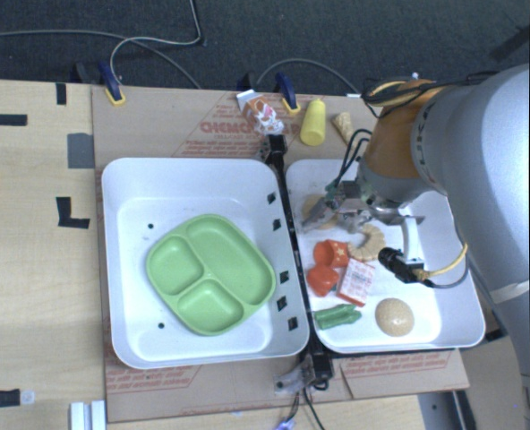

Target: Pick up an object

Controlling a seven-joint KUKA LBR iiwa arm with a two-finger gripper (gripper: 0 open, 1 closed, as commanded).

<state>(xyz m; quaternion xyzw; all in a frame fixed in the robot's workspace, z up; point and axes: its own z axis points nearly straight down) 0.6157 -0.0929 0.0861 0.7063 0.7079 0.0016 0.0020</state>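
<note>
Camera view: the gripper (341, 206) is lowered into the right bin (457, 325) near its back-left corner, over small food items (350, 240). The approach step seems in hand. Next comes closing on one piece. Left bin (122, 240) holds a green tray (210, 273).

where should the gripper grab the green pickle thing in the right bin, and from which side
Grip the green pickle across its narrow middle, coming straight down from above. It lies flat and long, running roughly left to right near the right bin's front, so fingers closing front to back would span its slim width. The red-and-white packet sits close behind it, so probably aim slightly toward the left end.
</note>
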